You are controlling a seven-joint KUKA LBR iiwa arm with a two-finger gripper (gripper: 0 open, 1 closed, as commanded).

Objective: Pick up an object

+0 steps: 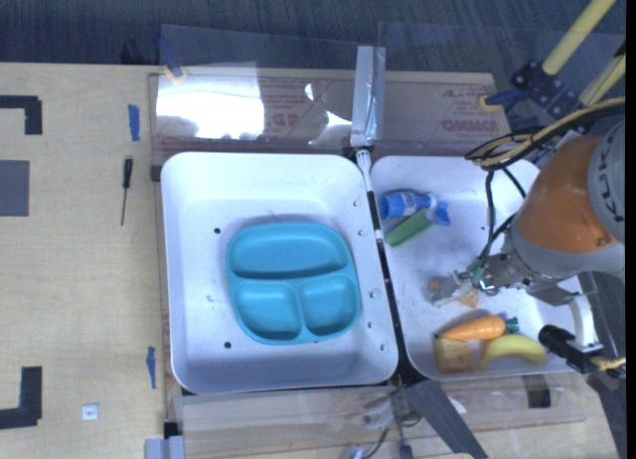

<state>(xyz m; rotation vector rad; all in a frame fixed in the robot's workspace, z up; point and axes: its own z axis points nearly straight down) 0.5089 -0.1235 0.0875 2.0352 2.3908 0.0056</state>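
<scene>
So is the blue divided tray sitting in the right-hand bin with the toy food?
No, the blue divided tray lies in the left bin, while the carrot and banana lie in the right bin.

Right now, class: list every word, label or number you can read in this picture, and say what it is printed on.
Red print on the clear panel behind the left bin: too blurred to read.
Red print on the panel behind the right bin: mirrored and blurred, unreadable.
Blue bottle: no legible label.
</scene>
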